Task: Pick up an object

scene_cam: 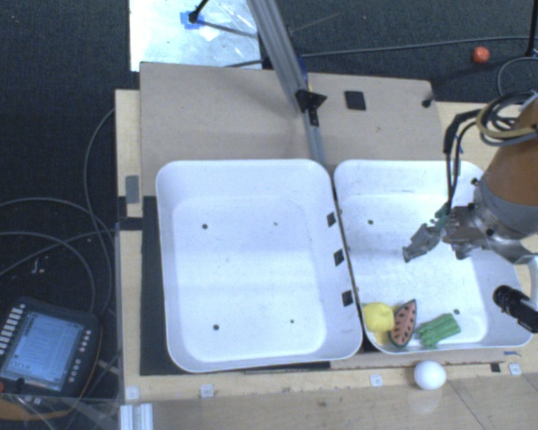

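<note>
Gripper (419, 245) over right bin (377, 182) — toys (403, 322) near its front.

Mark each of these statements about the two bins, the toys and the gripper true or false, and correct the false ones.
1. The yellow toy lies in the right bin. True.
2. The white ball lies in the left bin. False: it sits on the bench, outside the right bin's near edge.
3. The green toy lies in the same bin as the yellow toy. True.
4. The gripper hangs over the left bin. False: it is over the right bin.
5. The gripper rests on the green toy. False: it is apart from the toys, further back in the bin.
</note>
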Robot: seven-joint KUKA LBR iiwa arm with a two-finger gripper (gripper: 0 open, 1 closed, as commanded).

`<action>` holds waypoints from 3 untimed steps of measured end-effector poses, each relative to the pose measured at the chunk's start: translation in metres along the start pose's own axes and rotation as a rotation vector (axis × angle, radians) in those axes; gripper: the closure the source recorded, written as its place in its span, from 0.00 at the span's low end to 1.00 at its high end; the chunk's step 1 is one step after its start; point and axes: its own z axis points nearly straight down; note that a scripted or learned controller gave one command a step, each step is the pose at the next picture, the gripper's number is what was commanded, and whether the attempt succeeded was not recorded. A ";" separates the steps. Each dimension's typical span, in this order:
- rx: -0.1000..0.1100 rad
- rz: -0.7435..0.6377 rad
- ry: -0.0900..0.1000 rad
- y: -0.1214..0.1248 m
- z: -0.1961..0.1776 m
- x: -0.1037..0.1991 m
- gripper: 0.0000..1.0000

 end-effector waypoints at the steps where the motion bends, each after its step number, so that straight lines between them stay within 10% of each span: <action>1: 0.002 0.000 0.000 0.002 0.062 0.002 0.00; 2: 0.000 0.000 0.000 0.006 0.105 0.002 0.00; 3: -0.004 0.000 -0.001 0.008 0.093 0.002 1.00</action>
